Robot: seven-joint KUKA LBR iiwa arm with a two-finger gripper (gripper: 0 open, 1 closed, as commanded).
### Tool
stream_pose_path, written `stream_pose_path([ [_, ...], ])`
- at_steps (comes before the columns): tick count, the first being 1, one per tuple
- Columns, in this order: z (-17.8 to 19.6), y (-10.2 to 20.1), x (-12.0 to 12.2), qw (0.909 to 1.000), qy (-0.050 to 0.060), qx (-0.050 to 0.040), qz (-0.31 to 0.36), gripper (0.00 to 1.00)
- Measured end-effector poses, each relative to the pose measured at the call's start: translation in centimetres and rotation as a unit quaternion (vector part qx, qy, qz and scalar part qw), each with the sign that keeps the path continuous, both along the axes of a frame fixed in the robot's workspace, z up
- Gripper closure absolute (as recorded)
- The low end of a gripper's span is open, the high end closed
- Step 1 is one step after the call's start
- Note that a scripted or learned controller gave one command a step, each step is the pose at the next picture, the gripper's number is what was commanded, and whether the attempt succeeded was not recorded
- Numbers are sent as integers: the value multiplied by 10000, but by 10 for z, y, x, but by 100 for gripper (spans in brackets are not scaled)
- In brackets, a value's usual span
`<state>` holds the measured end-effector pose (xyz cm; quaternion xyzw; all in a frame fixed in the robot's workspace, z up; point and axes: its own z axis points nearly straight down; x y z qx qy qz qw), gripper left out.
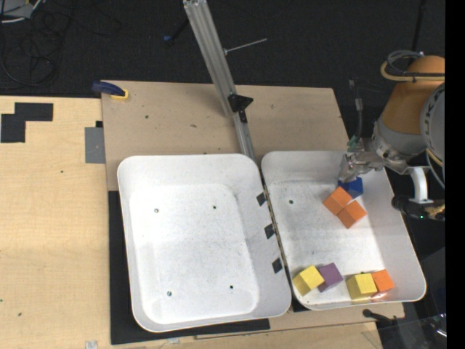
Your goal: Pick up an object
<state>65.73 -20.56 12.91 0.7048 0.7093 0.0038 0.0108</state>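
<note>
In the right bin (pixel 312 227) my gripper (pixel 353 169) hangs low at the far right side, directly over a small blue block (pixel 354 187). Two orange blocks (pixel 344 206) lie touching each other just in front of the blue one. Along the bin's near edge sit a yellow block (pixel 309 278), a purple block (pixel 330 275), another yellow block (pixel 360 286) and an orange block (pixel 382 281). Nothing shows between the fingertips.
The left bin (pixel 192 238) lies beside the right one, joined by black clips (pixel 267 230). A slanted metal rail (pixel 218 64) rises behind the bins. The arm's orange band (pixel 407 107) and grey body stand at the right edge.
</note>
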Motion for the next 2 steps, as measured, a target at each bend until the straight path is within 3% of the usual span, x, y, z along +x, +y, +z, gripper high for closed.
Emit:
stream_pose_path([
  [1, 56, 7, 8, 10000, 77, 44, -19, 100],
  [2, 105, 5, 9, 10000, 79, 41, -18, 100],
])
